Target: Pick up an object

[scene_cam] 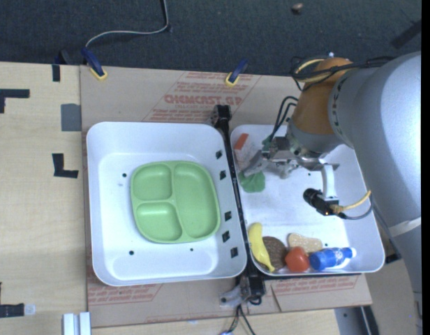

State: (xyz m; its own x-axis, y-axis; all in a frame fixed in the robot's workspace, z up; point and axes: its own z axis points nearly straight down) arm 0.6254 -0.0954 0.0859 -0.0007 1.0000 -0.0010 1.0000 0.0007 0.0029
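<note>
My gripper (255, 165) reaches into the upper left part of the right bin (365, 218), close to the divider between the bins. A small green object (253, 182) lies on the bin floor just below the gripper's tip, touching or nearly touching it. A small orange-red piece (241, 144) lies in the bin's top left corner, above the gripper. The grey arm with its orange band (320, 107) comes in from the upper right.
Along the right bin's front edge lie a yellow banana (257, 246), a brown round item (273, 250), a red tomato (297, 259), a tan bread piece (306, 242) and a blue bottle (331, 258). The left bin (103, 187) holds a green divided plate (176, 201).
</note>
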